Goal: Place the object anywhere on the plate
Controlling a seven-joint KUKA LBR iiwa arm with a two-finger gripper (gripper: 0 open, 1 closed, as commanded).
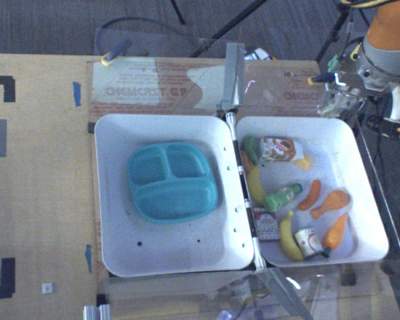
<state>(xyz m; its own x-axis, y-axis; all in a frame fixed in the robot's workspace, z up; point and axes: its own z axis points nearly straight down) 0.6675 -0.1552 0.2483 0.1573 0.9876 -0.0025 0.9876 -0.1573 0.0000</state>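
Note:
A teal divided plate (173,182) lies in the middle of the left white bin (117,245), with nothing on it. The right white bin (361,179) holds several toy foods: a printed carton (277,149), a green bottle (283,197), two bananas (256,187) (290,237), an orange drumstick (331,203), a carrot (337,231) and a small can (309,241). My gripper (335,103) hangs over the far right corner of the right bin, above the items and apart from them. Nothing shows in its grasp.
A metal divider (232,79) runs between the bins at the back. A red and white packet (267,225) lies against the right bin's left wall. Cables and tripod legs cross the floor behind the bench. Wooden bench top extends to the left.

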